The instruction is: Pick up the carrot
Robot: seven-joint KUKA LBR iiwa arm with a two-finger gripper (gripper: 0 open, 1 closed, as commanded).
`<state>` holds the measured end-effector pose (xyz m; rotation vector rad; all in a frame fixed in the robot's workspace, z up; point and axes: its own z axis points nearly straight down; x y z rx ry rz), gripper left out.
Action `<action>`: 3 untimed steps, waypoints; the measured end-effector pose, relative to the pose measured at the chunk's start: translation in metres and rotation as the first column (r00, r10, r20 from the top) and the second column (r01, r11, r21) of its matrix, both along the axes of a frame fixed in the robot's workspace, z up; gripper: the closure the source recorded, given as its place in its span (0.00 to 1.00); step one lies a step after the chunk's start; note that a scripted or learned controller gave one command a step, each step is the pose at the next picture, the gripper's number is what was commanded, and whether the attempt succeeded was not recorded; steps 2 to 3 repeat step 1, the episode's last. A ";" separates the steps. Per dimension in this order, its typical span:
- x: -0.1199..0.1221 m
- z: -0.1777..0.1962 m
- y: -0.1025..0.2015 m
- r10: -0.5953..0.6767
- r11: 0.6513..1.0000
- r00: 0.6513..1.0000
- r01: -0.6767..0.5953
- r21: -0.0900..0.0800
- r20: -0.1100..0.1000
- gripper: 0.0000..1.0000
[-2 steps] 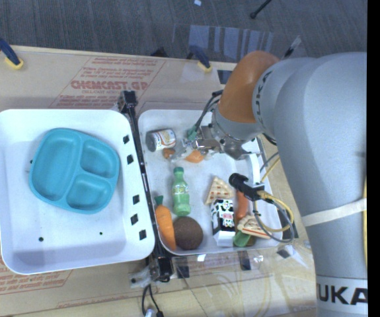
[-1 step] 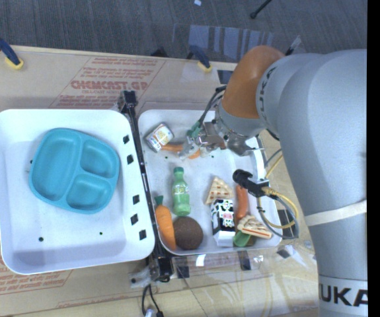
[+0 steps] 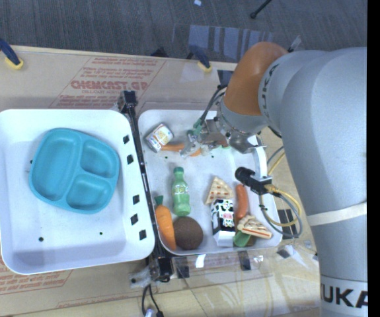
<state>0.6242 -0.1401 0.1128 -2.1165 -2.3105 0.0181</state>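
A fat orange carrot (image 3: pixel 165 225) with a small green top lies along the front left wall of the right bin (image 3: pixel 256 160), touching a brown ball (image 3: pixel 188 233). My gripper (image 3: pixel 198 141) is low over the back of the same bin, well behind the carrot. Right at its tip, a slim orange piece (image 3: pixel 173 148) lies on the bin floor, pointing left toward a small tin can (image 3: pixel 158 137). Whether the gripper touches that piece is hidden by the wrist.
The right bin also holds a green bottle (image 3: pixel 180 191), a sandwich wedge (image 3: pixel 219 191), a cow-print carton (image 3: pixel 223 218), a sausage (image 3: pixel 242 202) and another sandwich (image 3: pixel 254 228). The left bin (image 3: pixel 11 230) holds a blue divided plate (image 3: pixel 74 169). Cables (image 3: pixel 279 200) hang at the right.
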 end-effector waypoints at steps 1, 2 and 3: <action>0.034 0.082 0.068 -0.391 0.920 0.920 0.391 0.004 0.013 1.00; 0.034 0.082 0.068 -0.391 0.920 0.920 0.391 0.004 0.013 1.00; 0.034 0.082 0.068 -0.391 0.920 0.920 0.391 0.004 0.013 1.00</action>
